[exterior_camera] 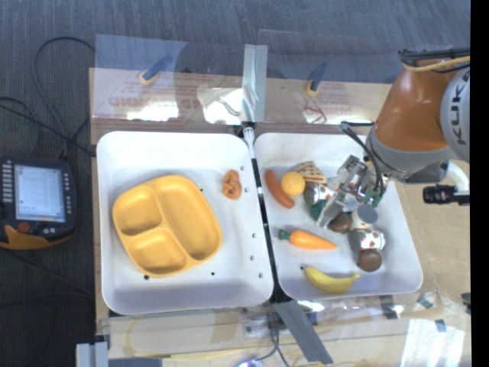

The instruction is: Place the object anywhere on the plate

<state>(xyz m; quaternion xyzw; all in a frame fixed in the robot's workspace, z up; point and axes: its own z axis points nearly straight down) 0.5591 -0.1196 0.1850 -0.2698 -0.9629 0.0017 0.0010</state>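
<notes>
Bench (107,105): brown board top, carrying two shallow white bins side by side, a clear taped sheet along the far edge.

Left white bin (122,281): holds the yellow three-compartment plastic plate (166,224), lying flat left of centre. Small orange pretzel-shaped toy (231,183) sits on the bin floor, near the plate's upper right corner but apart from it, close to the wall shared with the other bin.

Right white bin (401,270): crowded. My arm (416,113), grey with its orange band, comes in over the bin's upper right corner.

My end effector (341,199): low in the upper middle of the right bin, tilted down toward the left. Whether the fingers are apart or together, cannot tell; metal parts and toys overlap there.

Items in the right bin, large to small:
- Yellow toy banana (330,279), lying near the front wall.
- Orange toy carrot with green top (307,240), lying across mid-bin, tip pointing right.
- Red toy sausage (278,188), slanted, near the shared wall.
- Yellow round lemon-like toy (293,183), touching the sausage's right side.
- Tan waffle-patterned wedge (309,172), just behind the lemon toy.
- White toy with red spots (370,240), right of the carrot.
- Dark brown round toy (370,261), just in front of the spotted one.
- Dark rounded piece (340,223) just below my end effector; kind unclear.

Black handheld control pad with lit screen (37,202): on the grey carpet left of the bench, well apart from the bins.
</notes>
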